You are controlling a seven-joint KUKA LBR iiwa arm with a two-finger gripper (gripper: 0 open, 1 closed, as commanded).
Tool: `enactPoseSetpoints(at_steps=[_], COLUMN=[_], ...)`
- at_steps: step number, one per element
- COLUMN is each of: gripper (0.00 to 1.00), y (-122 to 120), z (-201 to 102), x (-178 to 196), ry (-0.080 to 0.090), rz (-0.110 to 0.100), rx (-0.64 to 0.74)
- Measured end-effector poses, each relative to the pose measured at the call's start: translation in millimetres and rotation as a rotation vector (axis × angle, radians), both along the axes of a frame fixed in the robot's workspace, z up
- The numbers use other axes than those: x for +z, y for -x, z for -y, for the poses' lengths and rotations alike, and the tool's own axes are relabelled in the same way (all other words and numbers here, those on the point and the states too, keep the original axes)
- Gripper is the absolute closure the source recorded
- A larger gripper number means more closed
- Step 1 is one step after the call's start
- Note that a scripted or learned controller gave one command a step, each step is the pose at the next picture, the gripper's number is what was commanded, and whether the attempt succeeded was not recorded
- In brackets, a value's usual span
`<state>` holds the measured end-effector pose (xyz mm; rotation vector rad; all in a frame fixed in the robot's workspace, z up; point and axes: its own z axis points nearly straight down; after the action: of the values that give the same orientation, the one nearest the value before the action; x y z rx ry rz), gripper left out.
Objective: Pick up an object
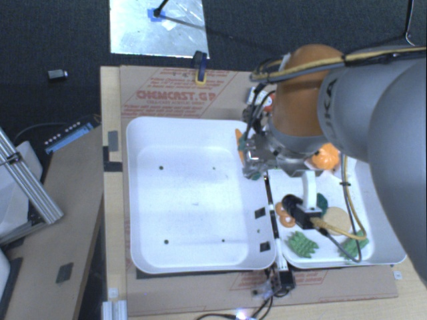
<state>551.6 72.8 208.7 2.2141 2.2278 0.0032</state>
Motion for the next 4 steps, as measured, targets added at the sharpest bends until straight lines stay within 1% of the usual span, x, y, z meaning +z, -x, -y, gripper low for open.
enactPoseSetpoints(at_steps=[1,2,3,4], gripper=[1.00,1.00,1.00,1.00], y=[-1,-9,-23,12], z=[0,-69,-120,-134], x=[11,-49,49,25], ry=[-0.001,-0.001,-0.004,0.001], rz=[0.001,-0.005,0.008,-0.005], rx=[0.003,0.004,0.004,0.000])
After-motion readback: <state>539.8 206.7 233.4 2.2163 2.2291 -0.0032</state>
